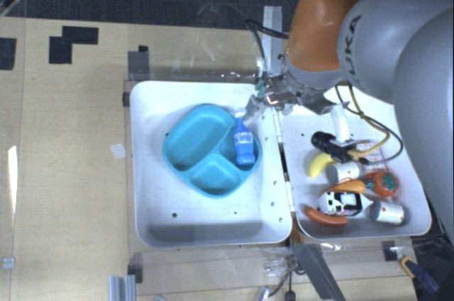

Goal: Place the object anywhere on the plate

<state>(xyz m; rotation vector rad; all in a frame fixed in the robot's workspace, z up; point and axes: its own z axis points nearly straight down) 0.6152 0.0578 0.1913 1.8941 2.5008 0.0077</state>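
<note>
**Arm Pose: Gripper at Divider, Object on Plate**

The arm [404, 37] enters from the right and crosses above the back of the right bin [299, 150]. Its orange band [316, 30] sits over the rear bin wall. The wrist angles down and to the left, so the gripper [254, 106] stands at the divider between the two bins, near the back corner of the left bin [184, 221]. Whether the gripper is open or closed cannot be determined.

The blue object [243, 148] rests on the right side of the blue divided plate [202, 147], just below the gripper in the view; contact between them cannot be confirmed. The plate lies in the centre of the left bin.

The right bin contains a yellow banana [319, 165], a red sausage [325, 216] and other small items.
</note>
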